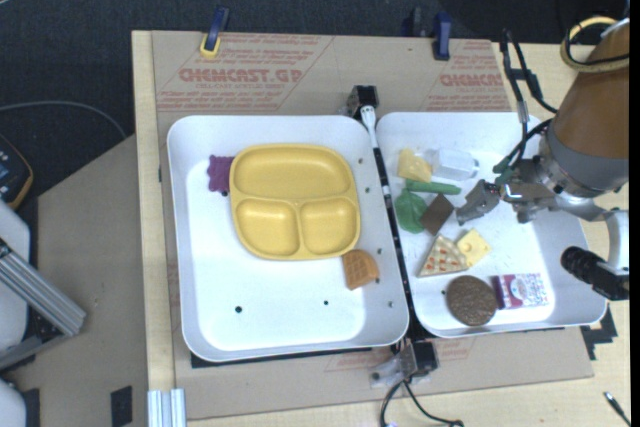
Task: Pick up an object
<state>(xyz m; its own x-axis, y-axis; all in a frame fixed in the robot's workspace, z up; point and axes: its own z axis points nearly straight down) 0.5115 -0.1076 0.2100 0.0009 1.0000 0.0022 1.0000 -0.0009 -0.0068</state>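
Observation:
My gripper [482, 201] hangs over the middle of the right bin [500, 137], at the end of the arm that comes in from the right. Just left of it lie a brown block [437, 213] and a green toy vegetable [411, 210]. Below it are a yellow cheese wedge [472, 245] and a pizza slice [440, 258]. Near the bin's front edge sit a round brown cookie [470, 300] and a pink-and-white packet [522, 291]. A yellow block [412, 164] and a clear wrapper [453, 161] lie toward the back.
The left bin [270, 310] holds a yellow divided plate [295, 200], a purple item [218, 173] at its left edge and a brown bread piece [360, 268] at its front right. A black divider bar [380, 185] runs between the bins.

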